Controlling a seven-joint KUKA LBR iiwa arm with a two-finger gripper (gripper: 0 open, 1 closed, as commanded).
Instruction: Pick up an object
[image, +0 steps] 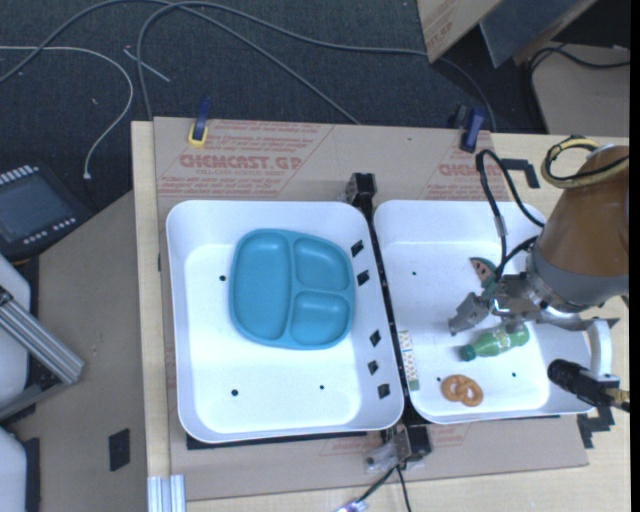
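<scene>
Gripper (478, 312) hung low in the right bin (430, 225), just beside the green bottle (495, 342) lying near that bin's front edge; you could not tell its state. A pretzel (461, 389) sat nearer the front edge, a blue divided plate (292, 288) in the left bin (200, 330). You were best advised to centre over the bottle's body, square across its width, before squeezing.

Two white bins sit side by side — the left bin (190, 330) holds a blue divided plate (292, 288). In the right bin (425, 240), the gripper (478, 312) hangs just beside a green bottle (495, 342), with a pretzel (462, 389) nearby.
</scene>
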